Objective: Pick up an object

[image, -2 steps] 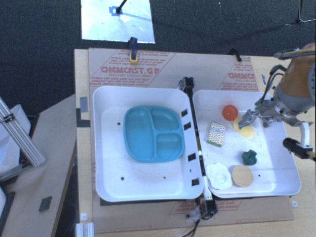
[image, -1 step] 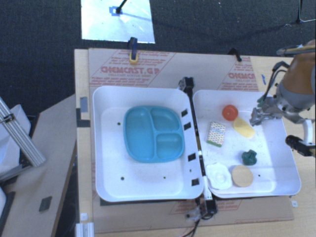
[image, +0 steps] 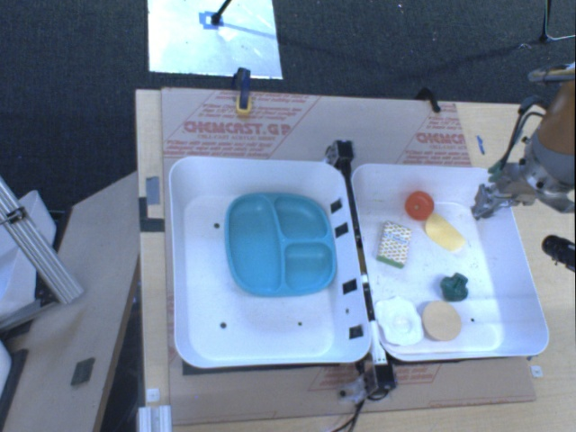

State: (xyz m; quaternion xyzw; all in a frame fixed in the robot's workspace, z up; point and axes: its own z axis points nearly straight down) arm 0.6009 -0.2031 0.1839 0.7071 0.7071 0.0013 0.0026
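Left bin [image: 193,241]: blue divided tray [image: 279,244] fills middle; bare floor strip along every wall, widest at near edge.

Right bin [image: 531,313]: objects crowd left and centre. Orange ball [image: 418,205] touching yellow piece [image: 445,232]. Patterned packet [image: 393,244] just beside, to left. Green lump [image: 454,286] near middle. White cup [image: 398,320] and tan disc [image: 442,320] side by side at near wall. Right half of floor open. Far left corner open.

Arm [image: 551,156] overhangs far right rim, gripper [image: 486,202] low near yellow piece.

Black clips [image: 346,232] line divider between bins.
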